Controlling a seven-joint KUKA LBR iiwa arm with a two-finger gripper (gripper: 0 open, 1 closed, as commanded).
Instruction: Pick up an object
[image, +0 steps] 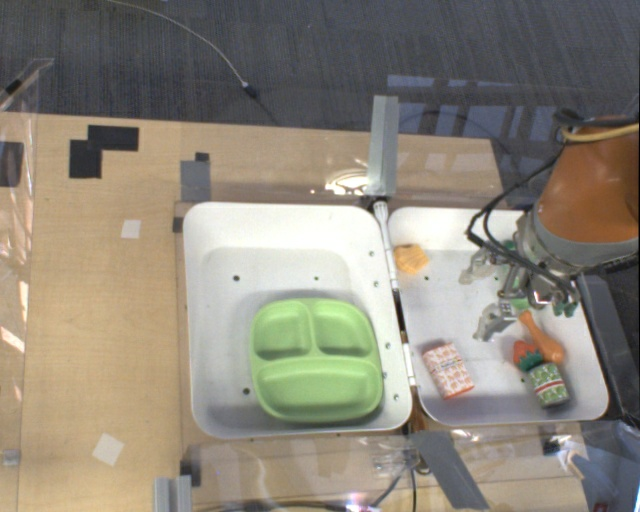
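In the right bin (600, 400), an orange carrot (541, 339) lay near the right wall, with a small green and red can (547, 384) just below it, the two close together or touching. A red and white patterned packet (448, 369) lay toward the bin's lower left, and a small orange piece (410, 259) sat near its upper left corner. The pincer (512, 296) hung over the bin's middle, just beside the carrot's upper end; whether it was wide or narrow could not be told, and nothing showed between its tips. The left bin (215, 250) held a green divided tray (316, 360). Both bins rested on a pale worktop (90, 330).
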